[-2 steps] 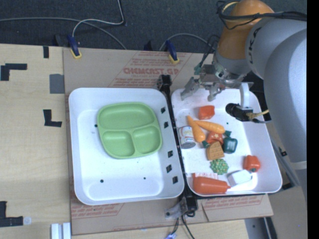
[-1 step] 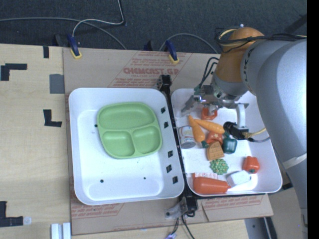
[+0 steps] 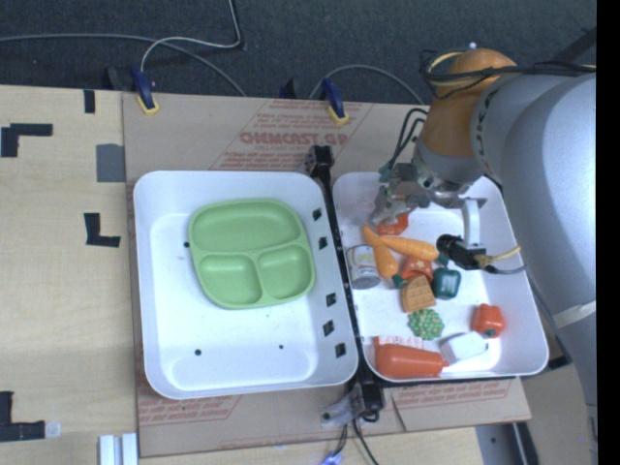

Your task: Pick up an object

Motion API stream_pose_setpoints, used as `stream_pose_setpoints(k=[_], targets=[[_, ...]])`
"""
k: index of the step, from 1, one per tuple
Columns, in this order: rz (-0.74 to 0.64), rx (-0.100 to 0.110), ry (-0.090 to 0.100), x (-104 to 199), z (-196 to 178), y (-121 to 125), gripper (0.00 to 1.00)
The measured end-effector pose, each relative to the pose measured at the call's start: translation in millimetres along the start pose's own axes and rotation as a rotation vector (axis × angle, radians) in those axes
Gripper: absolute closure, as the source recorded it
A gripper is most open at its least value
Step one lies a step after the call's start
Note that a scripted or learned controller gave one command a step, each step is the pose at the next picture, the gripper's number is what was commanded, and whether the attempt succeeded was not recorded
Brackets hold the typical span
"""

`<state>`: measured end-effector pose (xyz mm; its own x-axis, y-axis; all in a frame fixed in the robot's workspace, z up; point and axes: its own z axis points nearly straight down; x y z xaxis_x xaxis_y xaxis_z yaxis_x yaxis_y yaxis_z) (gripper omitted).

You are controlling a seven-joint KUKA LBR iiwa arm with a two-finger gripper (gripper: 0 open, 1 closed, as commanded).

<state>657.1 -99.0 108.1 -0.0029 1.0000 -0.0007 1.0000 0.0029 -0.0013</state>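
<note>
From the camera view, looking down on both bins: the gripper (image 3: 395, 204) is down low in the right bin (image 3: 518, 352), near its far-left corner, with the grey arm (image 3: 542, 172) and its orange band (image 3: 463, 105) leaning in over the far edge. That low, close stance reads as a grab in progress, since the tool sits right over the clutter instead of hanging above it. Just under the tool there's a small red-orange piece (image 3: 391, 225), which looks like the likeliest target. Whether anything is actually pinched I cannot tell, nor how the tool is set; that part is too small and blurred here.

The red-orange piece is small, rounded and half hidden under the tool, lying just beside the far end of an orange carrot (image 3: 407, 246). The toys crowd the left half and middle of this bin: a silver can (image 3: 363, 267) against the left wall, a tan cracker-like piece (image 3: 418, 294), a green broccoli-like lump (image 3: 425, 323), a dark teal block (image 3: 447, 282), a red pepper-like piece (image 3: 487, 319) toward the right side, and a big orange-red piece (image 3: 409, 360) along the near edge.

The left bin (image 3: 160, 260) holds a green divided plate (image 3: 252, 252) sitting toward its far half, well apart from the action; my guess is it waits as a drop spot.
</note>
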Motion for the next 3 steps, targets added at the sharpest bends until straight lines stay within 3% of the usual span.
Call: stream_pose_setpoints(k=[1, 2, 3], targets=[[0.000, 0.000, 0.000, 0.0, 0.1, -0.1, 0.00], [-0.001, 0.001, 0.000, 0.5, -9.5, 0.0, 1.00], [-0.001, 0.001, 0.000, 0.5, -9.3, -0.1, 0.00]])
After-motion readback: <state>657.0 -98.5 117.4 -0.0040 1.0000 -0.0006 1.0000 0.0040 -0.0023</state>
